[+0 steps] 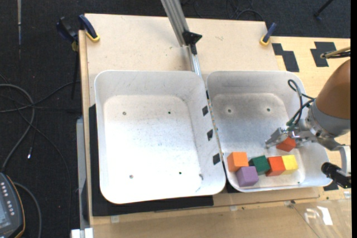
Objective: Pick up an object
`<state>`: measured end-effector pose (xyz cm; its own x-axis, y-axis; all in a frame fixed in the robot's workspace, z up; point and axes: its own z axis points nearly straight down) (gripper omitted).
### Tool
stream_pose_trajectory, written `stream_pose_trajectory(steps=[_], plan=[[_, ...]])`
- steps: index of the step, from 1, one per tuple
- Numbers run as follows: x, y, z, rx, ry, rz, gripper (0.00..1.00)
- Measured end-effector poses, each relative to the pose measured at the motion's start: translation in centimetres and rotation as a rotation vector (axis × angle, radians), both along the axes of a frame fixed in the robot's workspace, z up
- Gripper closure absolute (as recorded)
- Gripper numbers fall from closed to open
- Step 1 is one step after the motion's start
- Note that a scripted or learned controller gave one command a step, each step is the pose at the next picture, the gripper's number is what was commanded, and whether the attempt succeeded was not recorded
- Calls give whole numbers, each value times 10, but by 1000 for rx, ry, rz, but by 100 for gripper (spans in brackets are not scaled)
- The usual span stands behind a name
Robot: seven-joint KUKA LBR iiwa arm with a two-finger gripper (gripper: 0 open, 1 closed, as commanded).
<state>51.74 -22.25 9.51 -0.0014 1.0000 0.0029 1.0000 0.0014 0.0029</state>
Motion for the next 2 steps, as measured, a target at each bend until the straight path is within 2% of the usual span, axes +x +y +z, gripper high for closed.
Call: stream_pose_trajectory(steps=[1,2], plan=[[-1,-1,11,-3,0,-1,100],[0,-1,20,-3,-1,-2,100]])
